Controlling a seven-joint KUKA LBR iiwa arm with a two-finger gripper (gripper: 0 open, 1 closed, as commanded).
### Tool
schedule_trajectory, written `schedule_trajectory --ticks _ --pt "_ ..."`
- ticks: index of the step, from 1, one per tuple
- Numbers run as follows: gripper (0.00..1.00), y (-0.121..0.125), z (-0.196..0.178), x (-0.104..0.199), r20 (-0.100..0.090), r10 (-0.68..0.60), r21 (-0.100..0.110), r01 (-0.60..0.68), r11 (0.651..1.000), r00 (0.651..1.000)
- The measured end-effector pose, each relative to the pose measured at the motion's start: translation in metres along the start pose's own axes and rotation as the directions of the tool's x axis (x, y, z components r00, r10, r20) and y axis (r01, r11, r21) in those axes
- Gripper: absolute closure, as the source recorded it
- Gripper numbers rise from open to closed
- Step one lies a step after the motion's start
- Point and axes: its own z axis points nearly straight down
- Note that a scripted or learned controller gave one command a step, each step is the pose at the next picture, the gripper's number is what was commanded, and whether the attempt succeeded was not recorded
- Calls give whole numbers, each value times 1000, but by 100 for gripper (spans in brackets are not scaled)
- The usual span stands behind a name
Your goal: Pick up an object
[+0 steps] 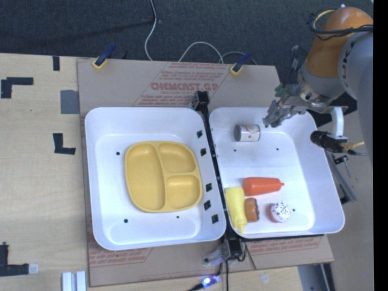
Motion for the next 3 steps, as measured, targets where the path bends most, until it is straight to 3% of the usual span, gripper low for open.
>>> schedule_trajectory --ticks 2,3 --pt "100 4 -102 7 0 0 1 0 1000 1000" --pt "100 -20 -82 57 -3 -3 9 3 1000 1000"
